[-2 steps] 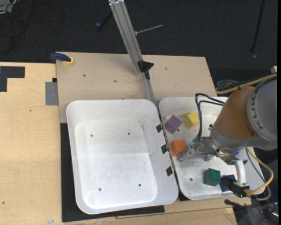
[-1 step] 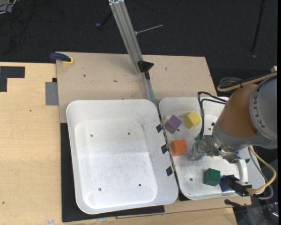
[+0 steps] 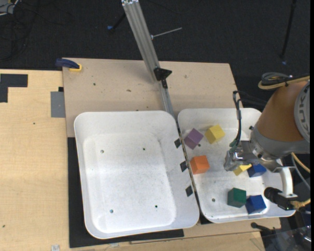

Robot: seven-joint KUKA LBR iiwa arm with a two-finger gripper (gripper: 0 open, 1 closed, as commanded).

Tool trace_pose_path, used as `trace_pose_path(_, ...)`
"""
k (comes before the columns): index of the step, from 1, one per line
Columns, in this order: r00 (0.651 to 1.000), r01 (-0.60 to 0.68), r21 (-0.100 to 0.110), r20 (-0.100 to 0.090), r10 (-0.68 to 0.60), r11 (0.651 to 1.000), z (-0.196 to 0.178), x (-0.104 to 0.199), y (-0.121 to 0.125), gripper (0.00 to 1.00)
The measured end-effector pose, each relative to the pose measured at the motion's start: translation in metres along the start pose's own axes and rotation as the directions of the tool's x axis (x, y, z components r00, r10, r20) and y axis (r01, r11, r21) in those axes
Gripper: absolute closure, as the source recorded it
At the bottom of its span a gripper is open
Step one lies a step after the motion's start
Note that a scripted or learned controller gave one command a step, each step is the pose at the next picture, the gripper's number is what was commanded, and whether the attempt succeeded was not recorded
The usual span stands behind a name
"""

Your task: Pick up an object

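My gripper [image 3: 234, 161] is down inside the right bin [image 3: 215, 184], at its right side. A small yellow piece [image 3: 244, 167] lies just right of the gripper tip, and a blue block [image 3: 257, 170] sits beside that. An orange cube [image 3: 200, 164] rests to the gripper's left near the bin's left wall. Farther back are a purple cube [image 3: 193, 138] and a yellow cube [image 3: 215, 134]. Near the front edge sit a green cube [image 3: 236, 197] and another blue cube [image 3: 255, 203].
The left bin [image 3: 131, 171] is next to the right one, with black clips along the shared wall. A slanted aluminium rail [image 3: 144, 41] rises behind the bins. The arm's orange band [image 3: 282, 114] overhangs the right bin's right rim.
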State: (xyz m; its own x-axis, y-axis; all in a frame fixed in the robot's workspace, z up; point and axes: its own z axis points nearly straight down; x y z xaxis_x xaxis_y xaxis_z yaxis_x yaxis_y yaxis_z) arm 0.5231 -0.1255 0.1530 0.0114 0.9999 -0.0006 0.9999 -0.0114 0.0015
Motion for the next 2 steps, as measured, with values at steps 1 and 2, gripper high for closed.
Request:
trace_pose_path(1, 1.000, 0.011, 0.000, 0.000, -0.011, 1.000, -0.042, -0.004, 0.001, 1.00)
trace_pose_path(2, 1.000, 0.012, -0.001, 0.000, -0.012, 1.000, -0.094, -0.007, 0.012, 1.00)
